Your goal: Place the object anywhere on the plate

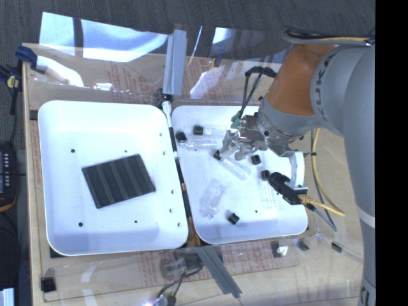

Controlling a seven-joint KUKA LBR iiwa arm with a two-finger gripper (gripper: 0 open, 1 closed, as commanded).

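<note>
One clear object (pixel 213 198) lies in the right bin (pixel 290 225), left of the gripper (pixel 231 150); grasping is pending. Finger state: cannot tell.

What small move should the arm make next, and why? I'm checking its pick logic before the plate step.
Probably lower and close on one clear plastic piece just below the gripper in the right bin. Nothing shows between its fingers, and the dark ridged plate lies bare in the left bin, so a pick must come first.
</note>
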